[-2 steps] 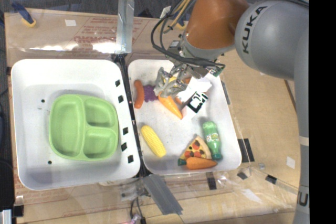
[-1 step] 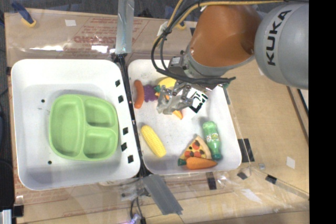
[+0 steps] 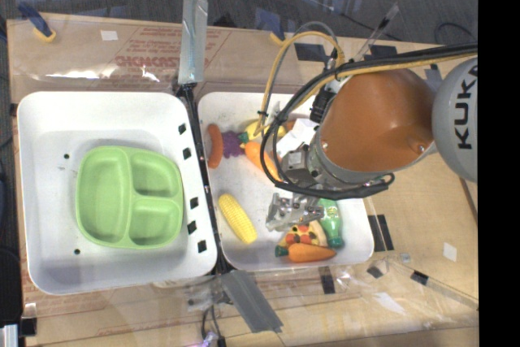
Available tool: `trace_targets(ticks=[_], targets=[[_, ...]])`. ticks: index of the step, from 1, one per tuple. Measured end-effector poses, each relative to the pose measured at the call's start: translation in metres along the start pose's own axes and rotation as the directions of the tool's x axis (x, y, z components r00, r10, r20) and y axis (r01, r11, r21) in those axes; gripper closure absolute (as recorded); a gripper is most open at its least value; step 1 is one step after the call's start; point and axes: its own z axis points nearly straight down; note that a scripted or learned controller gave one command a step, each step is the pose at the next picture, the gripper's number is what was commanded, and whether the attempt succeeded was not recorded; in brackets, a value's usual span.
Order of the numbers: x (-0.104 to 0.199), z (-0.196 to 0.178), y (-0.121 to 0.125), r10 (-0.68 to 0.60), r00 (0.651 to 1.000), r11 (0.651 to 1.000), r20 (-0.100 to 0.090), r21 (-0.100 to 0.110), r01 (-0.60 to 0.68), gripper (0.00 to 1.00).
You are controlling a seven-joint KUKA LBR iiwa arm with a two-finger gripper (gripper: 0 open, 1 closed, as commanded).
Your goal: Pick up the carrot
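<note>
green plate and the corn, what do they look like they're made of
Green plate: likely moulded plastic, matte with soft sheen, uniform colour, rounded compartment ridges. Corn: probably toy plastic or rubber, smooth, evenly yellow, with regular moulded kernel rows.

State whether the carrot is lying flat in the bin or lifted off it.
Lying flat. The carrot rests on its side on the floor of the right bin, near the front wall, with the end effector just above it, not around it.

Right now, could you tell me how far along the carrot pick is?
Nothing looks done: the carrot lies on the floor of the right bin, near its front wall. In hand: the gripper hangs above and just behind it, beside the corn cob. Left: grasping and lifting.
</note>
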Motion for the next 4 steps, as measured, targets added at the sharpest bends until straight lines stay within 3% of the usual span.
trace_targets(ticks=[1, 2, 3, 4], targets=[[0.104, 0.088, -0.033, -0.244, 0.970, 0.970, 0.000, 0.004, 0.244, 1.00], [0.103, 0.088, -0.032, -0.245, 0.970, 0.970, 0.001, 0.003, 0.245, 0.00], [0.045, 0.107, -0.052, -0.203, 0.979, 0.979, -0.003, 0.009, 0.203, 0.00], [0.035, 0.108, -0.100, -0.598, 0.801, 0.801, -0.003, 0.007, 0.598, 0.00]])
